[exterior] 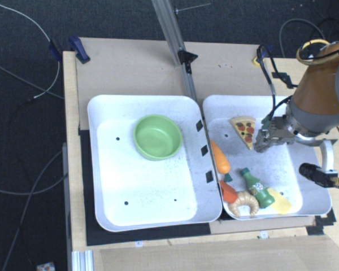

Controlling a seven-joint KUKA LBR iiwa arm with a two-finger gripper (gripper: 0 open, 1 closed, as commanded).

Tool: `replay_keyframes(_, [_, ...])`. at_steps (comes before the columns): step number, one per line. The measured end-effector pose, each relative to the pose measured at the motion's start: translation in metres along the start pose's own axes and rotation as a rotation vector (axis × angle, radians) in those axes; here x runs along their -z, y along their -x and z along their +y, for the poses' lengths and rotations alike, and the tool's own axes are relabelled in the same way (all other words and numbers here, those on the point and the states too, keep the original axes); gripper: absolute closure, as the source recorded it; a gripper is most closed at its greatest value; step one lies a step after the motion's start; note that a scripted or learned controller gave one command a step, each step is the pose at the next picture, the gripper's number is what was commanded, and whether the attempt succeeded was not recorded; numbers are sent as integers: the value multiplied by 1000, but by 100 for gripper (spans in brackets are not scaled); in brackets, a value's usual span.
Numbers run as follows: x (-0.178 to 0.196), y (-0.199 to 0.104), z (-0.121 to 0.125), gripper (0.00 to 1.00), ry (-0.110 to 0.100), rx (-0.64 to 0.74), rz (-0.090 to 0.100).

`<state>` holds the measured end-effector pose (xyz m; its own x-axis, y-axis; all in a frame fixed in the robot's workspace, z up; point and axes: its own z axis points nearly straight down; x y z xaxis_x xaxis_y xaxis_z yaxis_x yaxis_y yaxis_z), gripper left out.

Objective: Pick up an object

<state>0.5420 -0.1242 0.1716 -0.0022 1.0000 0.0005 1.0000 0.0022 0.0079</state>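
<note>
We see the gripper [264, 140] low over the right bin [282, 109], its tip just beside the right edge of the pizza slice [244, 130]. We can't tell from this angle if the claw is open, closed, or touching the slice; nothing visibly sits between its tips.

Pizza slice lies in the upper middle of the right bin, point facing down-right, immediately left of the gripper.

Count, right bin:
- 1 pizza slice
- 1 carrot [219, 157], along the left wall, below-left of the slice
- 1 green bottle [257, 188], lying tilted, below the gripper
- 1 red piece [228, 192], near the bottom-left corner
- 1 croissant [246, 201], at the bottom rim, touching the red piece
- 1 yellow piece [281, 203], just right of the bottle's base

Left bin [101, 168]: 1 green bowl [157, 136], upright, upper middle, well apart from the gripper.

2 bins total, side by side.
</note>
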Motion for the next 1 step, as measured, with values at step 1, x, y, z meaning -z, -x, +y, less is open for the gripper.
replay_keyframes(1, [50, -6, -5, 100, -2, 1, 1])
